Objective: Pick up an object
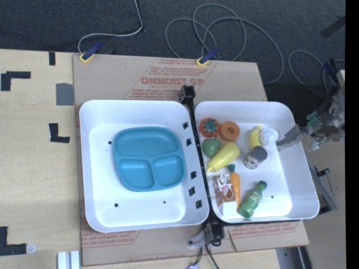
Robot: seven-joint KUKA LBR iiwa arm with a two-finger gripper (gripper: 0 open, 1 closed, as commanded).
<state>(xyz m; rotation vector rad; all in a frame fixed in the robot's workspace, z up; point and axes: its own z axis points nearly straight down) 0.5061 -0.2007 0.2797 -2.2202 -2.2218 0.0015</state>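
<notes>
The right bin (297,200) holds several small items: a red tomato-like toy (209,126), an orange ring (229,131), a green ball (211,147), a yellow squash-shaped piece (223,157), a banana (256,135), a small can (256,157), a carrot (235,186), a printed packet (223,189) and a green bottle (252,199). My gripper (287,138) reaches in over the bin's right rim, just right of the banana and can, with nothing seen in its hold.
The left bin (95,206) carries a blue divided plate (149,157). A black divider (193,150) runs between the bins. Cables loop on the dark floor behind the cardboard sheet (162,77).
</notes>
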